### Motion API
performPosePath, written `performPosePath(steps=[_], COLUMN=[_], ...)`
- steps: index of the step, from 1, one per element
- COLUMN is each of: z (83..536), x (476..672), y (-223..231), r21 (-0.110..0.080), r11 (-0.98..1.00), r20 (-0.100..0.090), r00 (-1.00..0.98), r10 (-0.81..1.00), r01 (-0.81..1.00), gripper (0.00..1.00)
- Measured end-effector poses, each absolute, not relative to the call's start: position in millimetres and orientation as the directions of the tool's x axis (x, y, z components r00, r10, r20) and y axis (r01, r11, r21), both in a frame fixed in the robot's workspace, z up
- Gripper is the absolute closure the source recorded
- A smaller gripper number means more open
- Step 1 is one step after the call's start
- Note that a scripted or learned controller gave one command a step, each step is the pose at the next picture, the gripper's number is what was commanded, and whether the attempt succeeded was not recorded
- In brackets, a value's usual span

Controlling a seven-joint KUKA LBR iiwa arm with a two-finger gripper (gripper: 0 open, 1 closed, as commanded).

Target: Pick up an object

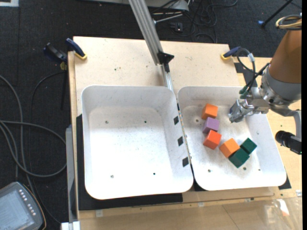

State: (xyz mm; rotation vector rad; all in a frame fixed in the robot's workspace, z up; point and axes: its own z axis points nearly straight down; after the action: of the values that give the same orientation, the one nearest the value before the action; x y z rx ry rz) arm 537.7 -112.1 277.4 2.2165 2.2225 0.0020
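Since nothing sits in the gripper (236, 115), we're at the approach step, with no pick made. Nearest the right bin's (268, 178) front edge: the green blocks (243, 152), touching an orange block (229, 147). Further back, toward the middle of the bin, a red-orange block (212, 139), a purple block (211, 125) and a second orange block (209, 111) run in a line. The gripper hovers just right of that second orange block, toward the back; open or closed, we cannot tell. Next move, we'd guess: centre over one block, descend, clamp.
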Motion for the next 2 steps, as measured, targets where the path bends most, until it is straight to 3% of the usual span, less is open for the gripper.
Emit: performPosePath(steps=[2], z=[256], x=[539.5], y=[-6], r21=[-0.002], r11=[0.009], r20=[0.002], r00=[-0.009], r10=[1.0], r01=[1.0], gripper=[1.0])
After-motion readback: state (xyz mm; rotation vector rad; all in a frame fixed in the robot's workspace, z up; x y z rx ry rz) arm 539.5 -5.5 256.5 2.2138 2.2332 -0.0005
